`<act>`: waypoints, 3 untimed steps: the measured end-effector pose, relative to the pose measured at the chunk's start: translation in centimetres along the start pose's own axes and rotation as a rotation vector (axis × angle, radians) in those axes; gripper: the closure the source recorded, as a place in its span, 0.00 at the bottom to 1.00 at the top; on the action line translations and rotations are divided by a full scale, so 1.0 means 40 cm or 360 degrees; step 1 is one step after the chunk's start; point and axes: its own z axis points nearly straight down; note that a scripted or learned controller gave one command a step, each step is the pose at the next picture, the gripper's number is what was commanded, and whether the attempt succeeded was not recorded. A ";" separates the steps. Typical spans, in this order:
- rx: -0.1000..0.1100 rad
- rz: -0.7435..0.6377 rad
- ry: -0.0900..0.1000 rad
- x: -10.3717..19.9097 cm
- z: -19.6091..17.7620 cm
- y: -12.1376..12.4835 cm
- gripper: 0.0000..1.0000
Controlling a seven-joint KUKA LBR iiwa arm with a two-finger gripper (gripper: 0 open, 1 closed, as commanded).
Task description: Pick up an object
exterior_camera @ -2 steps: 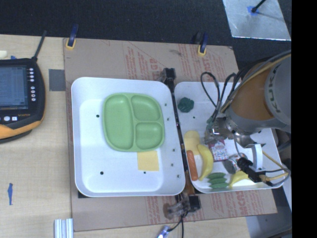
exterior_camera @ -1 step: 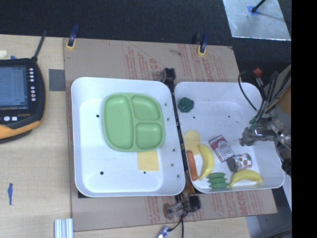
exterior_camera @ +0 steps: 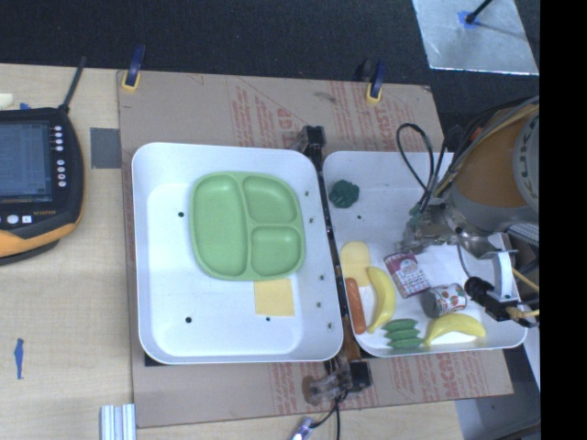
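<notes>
My gripper [exterior_camera: 419,235] hangs over the right bin [exterior_camera: 381,174], low at its middle right, below the grey arm with the orange band [exterior_camera: 491,177]. Just under it lies a small pink and white packet [exterior_camera: 406,273]. Around the packet are a yellow banana [exterior_camera: 382,291], a pale yellow block [exterior_camera: 354,256], an orange sausage [exterior_camera: 356,304], a green pea pod [exterior_camera: 401,332], a small can [exterior_camera: 447,299] and a second banana [exterior_camera: 456,328]. A dark green lump [exterior_camera: 345,192] sits at the bin's far left.
The left bin [exterior_camera: 160,273] holds a green divided plate [exterior_camera: 247,225] and a yellow cheese slice [exterior_camera: 274,296]. A teach pendant [exterior_camera: 37,181] lies on the bench at the far left. Cables [exterior_camera: 424,159] loop above the gripper.
</notes>
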 end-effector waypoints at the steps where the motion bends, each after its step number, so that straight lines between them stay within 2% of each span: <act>1: 0.0007 0.0005 0.0004 -0.073 -0.359 -0.011 0.00; 2: 0.0015 0.0001 0.0007 0.091 -0.101 0.054 0.00; 3: 0.0013 0.0008 0.0006 -0.154 -0.149 -0.138 0.00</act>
